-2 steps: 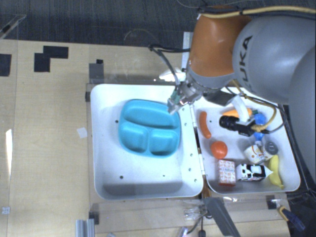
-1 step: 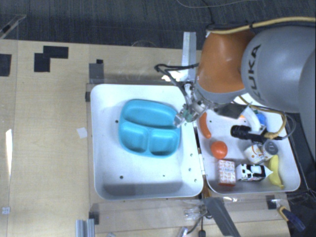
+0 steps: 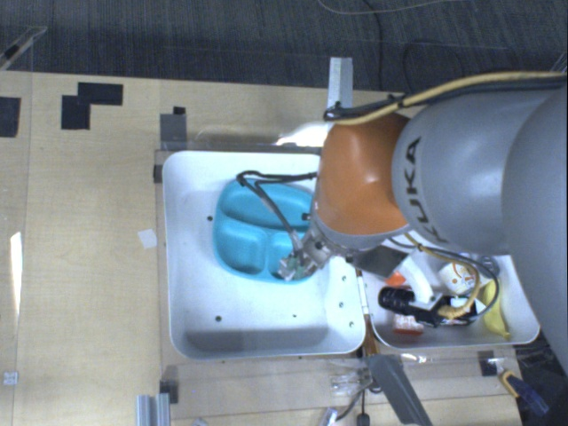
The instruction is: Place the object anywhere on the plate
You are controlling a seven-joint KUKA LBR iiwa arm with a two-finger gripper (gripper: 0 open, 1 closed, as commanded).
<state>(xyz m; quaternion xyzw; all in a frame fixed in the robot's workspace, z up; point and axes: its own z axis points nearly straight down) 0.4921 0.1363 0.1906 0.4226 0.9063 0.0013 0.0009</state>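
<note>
Tool (image 3: 297,264), grip state unclear, over blue plate (image 3: 248,233) in left white bin (image 3: 191,264).

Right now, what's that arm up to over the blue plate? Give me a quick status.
Hand low over the blue plate's right edge; fingers unclear. Carried object: can't tell from here. Black cable draped across the plate. Clutter sits in the right bin.

Even, fairly bright overhead light. The white bin (image 3: 186,238) reads near blown-out, with a glare patch on its rim at twelve o'clock. A soft grey shadow lies along its floor toward six o'clock. The arm (image 3: 461,176), close to the lens, looks soft and bulging.
</note>
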